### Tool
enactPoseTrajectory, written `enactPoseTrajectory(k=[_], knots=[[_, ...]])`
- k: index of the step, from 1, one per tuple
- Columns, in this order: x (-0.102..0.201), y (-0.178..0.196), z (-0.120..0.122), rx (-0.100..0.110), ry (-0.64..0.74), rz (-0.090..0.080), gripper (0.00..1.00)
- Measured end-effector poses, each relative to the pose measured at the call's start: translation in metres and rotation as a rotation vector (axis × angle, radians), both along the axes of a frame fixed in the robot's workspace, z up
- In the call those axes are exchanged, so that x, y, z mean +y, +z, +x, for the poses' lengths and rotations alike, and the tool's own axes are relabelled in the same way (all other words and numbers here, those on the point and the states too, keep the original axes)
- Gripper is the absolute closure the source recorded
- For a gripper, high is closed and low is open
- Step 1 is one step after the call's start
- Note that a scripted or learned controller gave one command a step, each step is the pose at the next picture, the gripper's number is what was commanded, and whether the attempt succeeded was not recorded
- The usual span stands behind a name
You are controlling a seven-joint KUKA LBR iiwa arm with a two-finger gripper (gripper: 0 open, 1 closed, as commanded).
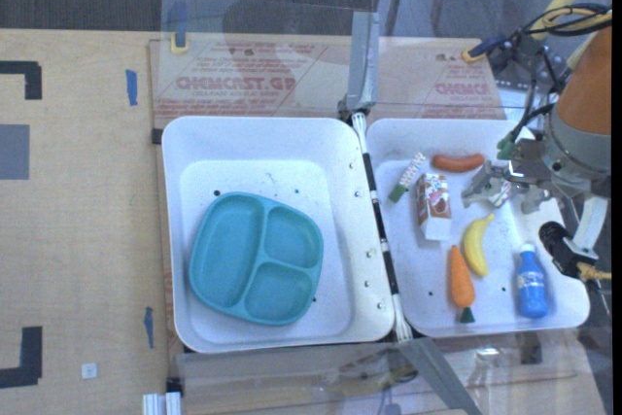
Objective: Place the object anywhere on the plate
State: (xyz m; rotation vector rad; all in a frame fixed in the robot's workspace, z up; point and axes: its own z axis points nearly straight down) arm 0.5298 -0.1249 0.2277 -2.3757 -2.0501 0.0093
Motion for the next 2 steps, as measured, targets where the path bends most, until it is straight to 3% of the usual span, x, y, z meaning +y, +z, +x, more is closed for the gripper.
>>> enactPoseTrajectory(k=[1,2], knots=[[0.041,-0.047,0.001,0.002,0.270,0.005,1.00],[0.119,0.012,-0.029,-0.002,0.325,0.001,1.00]])
